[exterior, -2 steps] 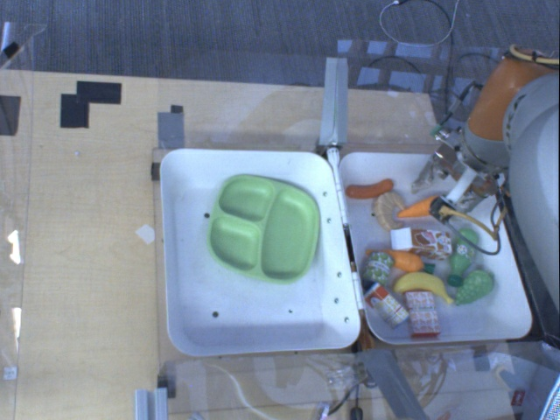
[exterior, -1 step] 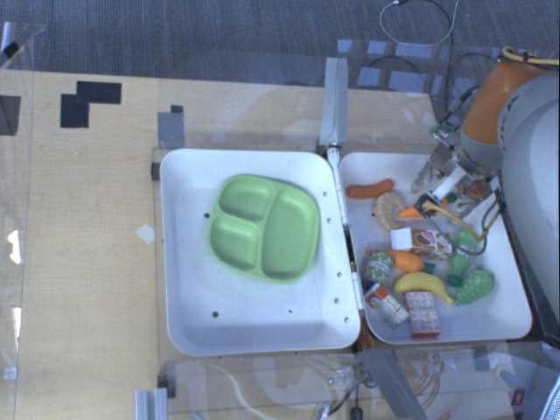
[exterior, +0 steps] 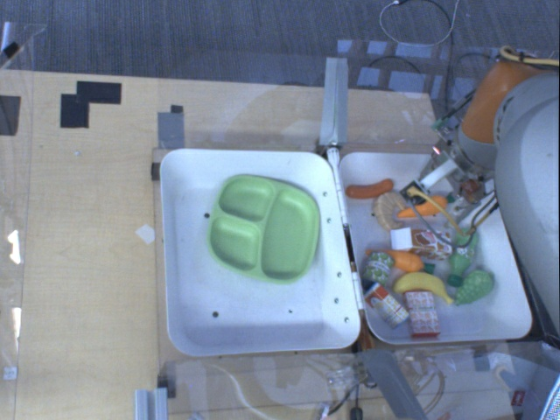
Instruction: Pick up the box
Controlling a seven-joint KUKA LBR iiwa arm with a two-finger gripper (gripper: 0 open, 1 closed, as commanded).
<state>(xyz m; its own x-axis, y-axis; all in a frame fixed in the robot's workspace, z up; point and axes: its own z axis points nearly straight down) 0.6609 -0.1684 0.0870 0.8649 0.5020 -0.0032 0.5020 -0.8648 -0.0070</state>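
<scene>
Box [exterior: 423, 313] — a small red-and-white printed carton — lies flat near the front edge of the right bin [exterior: 507, 322], apart from the gripper. Going by size: the grey arm [exterior: 529, 156] with its orange band fills the right side and reaches down over the back of the right bin. The left bin [exterior: 188, 322] holds a green divided plate [exterior: 265, 227] with three compartments, lying flat near its middle. The right bin is crowded with toy food. A yellow banana [exterior: 420, 284] lies just behind the box, almost touching its back end, and a green bumpy fruit [exterior: 473, 285] sits to the right of the banana. A red sausage [exterior: 370, 188] lies near the back left corner, a tan round piece [exterior: 390, 207] just in front of it. A small carton [exterior: 385, 304] with red and white print lies tilted just left of the box, and a round green-and-red item [exterior: 378, 265] sits behind that, beside an orange carrot [exterior: 408, 259]. The gripper [exterior: 435, 201] hangs low over the clutter at the back of the bin, near an orange piece — whether its pincer is released or clenched cannot be made out.
</scene>
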